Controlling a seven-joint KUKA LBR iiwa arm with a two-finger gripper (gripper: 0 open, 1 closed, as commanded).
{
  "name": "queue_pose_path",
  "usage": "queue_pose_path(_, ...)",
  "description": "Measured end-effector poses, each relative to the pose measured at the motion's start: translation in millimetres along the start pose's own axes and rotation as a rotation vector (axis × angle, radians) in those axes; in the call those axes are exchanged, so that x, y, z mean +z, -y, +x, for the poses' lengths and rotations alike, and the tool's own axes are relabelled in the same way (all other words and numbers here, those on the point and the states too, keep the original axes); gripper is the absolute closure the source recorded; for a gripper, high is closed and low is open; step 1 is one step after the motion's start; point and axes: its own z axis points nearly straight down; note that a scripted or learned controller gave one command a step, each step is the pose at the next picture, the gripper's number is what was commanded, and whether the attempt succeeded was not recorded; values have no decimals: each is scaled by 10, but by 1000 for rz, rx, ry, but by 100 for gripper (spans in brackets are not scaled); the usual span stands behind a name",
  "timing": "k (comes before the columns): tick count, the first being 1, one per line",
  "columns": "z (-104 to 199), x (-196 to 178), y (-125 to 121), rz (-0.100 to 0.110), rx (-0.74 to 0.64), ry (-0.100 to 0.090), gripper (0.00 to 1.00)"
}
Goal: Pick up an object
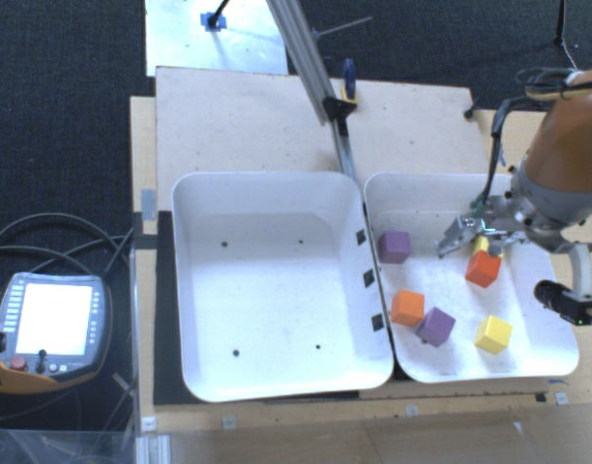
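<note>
Several small blocks lie in the right bin point(557, 361). A purple block point(394, 246) sits near its left wall, with an orange block point(407, 307) and a second purple block point(435, 326) side by side toward the front. A yellow block point(493, 334) rests at the front right. A red-orange block point(483, 268) lies in the middle, and a bit of yellow point(482, 245) peeks out just behind it. My gripper point(458, 236) hangs over the bin's middle, just left of and above the red-orange block, with nothing seen held in it.
The left bin point(194, 259) stands beside the right one, sharing a raised wall point(369, 278) with black marks. A slanted metal pole point(301, 46) crosses the back board. A teach pendant point(49, 332) lies off the bench to the left.
</note>
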Motion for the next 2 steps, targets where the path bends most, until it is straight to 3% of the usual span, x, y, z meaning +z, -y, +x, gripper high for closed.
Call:
queue_pose_path(1, -1, -23, -9, -5, 1, 1, 0)
queue_pose_path(2, 38, 594, -28, 1, 2, 0, 0)
